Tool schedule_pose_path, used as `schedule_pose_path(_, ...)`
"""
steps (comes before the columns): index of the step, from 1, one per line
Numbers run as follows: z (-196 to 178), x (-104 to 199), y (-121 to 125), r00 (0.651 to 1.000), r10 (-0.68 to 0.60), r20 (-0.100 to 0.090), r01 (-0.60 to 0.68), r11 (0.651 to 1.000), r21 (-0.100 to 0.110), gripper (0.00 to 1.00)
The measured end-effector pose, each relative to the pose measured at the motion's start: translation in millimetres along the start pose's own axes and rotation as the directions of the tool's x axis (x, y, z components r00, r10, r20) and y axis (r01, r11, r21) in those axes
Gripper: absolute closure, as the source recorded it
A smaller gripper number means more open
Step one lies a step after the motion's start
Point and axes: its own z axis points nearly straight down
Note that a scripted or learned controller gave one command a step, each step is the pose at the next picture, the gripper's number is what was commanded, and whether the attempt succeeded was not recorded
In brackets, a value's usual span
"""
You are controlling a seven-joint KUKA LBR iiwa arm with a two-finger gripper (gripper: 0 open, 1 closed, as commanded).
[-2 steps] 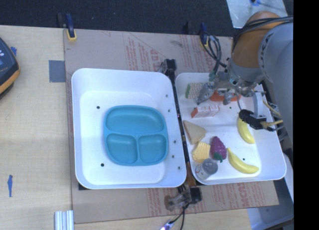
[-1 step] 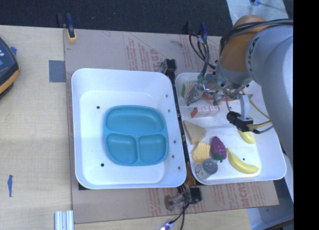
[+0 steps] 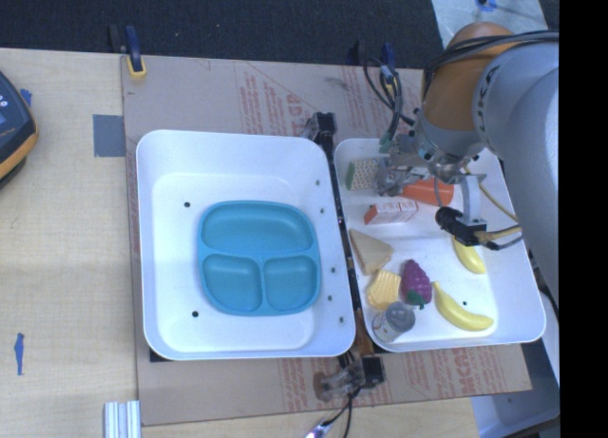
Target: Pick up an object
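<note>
A grey robot arm (image 3: 518, 94) with an orange band reaches in from the right, its two-finger gripper (image 3: 394, 177) low over the far end of the right shallow white bin (image 3: 518, 317). Whether the claw is wide, narrow or holding anything cannot be told; it is lost among cables and dark hardware. Directly around it lie a green ridged toy piece (image 3: 362, 175), an orange carrot-like toy (image 3: 425, 190) and a small white and red box (image 3: 390, 212), all close together. To grasp well, the claw probably ought to settle squarely over one piece, clear of its neighbours and the bin wall. Nearer the viewer, the same bin holds two yellow plastic bananas (image 3: 463, 311), one tan wedge (image 3: 371, 252), one yellow ridged piece (image 3: 385, 288), one purple grape cluster (image 3: 415, 280) and one grey tin can (image 3: 393, 321). The left white bin (image 3: 161, 156) holds one blue three-compartment plate (image 3: 257, 257).
</note>
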Motion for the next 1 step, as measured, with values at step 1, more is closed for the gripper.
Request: schedule_pose_path(1, 0.1, 0.0, 0.0, 1.000, 0.000, 0.000, 0.000, 1.000, 0.000, 0.00)
